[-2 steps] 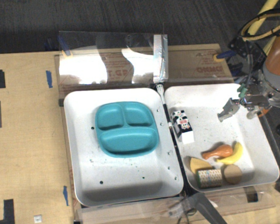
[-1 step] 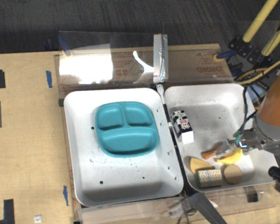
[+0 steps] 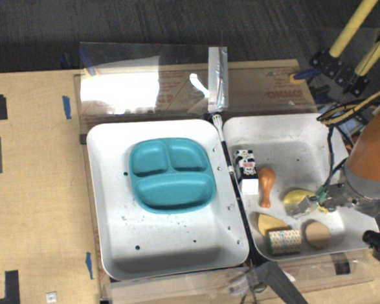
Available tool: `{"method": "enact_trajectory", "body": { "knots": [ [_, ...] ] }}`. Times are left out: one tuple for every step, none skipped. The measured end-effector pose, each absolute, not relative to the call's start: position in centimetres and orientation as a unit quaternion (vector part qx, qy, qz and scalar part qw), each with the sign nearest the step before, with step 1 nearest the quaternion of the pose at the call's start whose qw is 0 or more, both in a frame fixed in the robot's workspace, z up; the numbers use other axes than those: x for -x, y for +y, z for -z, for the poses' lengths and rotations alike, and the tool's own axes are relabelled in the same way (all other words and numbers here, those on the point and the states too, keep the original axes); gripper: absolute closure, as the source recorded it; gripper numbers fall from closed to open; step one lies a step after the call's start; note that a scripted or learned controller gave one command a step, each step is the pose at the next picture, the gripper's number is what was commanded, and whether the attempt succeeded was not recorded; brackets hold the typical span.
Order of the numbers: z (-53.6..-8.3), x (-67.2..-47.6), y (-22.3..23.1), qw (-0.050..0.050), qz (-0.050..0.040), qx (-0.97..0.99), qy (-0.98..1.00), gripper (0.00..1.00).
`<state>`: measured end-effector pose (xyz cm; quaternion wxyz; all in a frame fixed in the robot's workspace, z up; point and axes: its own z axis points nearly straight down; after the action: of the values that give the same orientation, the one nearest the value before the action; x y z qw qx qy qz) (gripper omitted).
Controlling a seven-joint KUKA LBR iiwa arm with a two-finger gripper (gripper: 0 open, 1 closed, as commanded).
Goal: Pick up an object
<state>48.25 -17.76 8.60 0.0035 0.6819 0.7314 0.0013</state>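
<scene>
The right bin (image 3: 286,135) holds several small objects. A cow-patterned box (image 3: 245,162) stands near its left wall, with a white block (image 3: 249,187) just in front of it. An orange drumstick-shaped toy (image 3: 266,185) lies beside them. A yellow rounded object (image 3: 295,195) sits mid-bin. Nearer the front are a yellow wedge (image 3: 269,222), a patterned roll (image 3: 284,240) and a brown ball (image 3: 318,233). My gripper (image 3: 309,202) reaches in from the right, low in the bin, with its tip against the yellow rounded object.
The left bin (image 3: 116,205) carries a teal divided plate (image 3: 172,174). A clear plastic sheet (image 3: 153,86) and a taped post (image 3: 217,78) stand behind the bins. Cables and yellow struts (image 3: 356,19) crowd the upper right. The arm's orange band (image 3: 375,151) hangs over the right bin's edge.
</scene>
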Motion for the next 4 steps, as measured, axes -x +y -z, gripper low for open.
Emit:
{"method": "enact_trajectory", "body": {
  "knots": [
    [-9.4, -48.4, -17.7, 0.004, -0.0019, -0.681, 0.732, 1.00],
    [-14.1, -48.0, -17.2, 0.000, 0.0000, -0.646, 0.764, 1.00],
    [-13.9, -48.0, -11.6, -0.003, 0.0006, -0.600, 0.800, 1.00],
    [-14.6, -48.1, -11.7, -0.004, 0.0011, -0.600, 0.800, 1.00]
  ]
}}
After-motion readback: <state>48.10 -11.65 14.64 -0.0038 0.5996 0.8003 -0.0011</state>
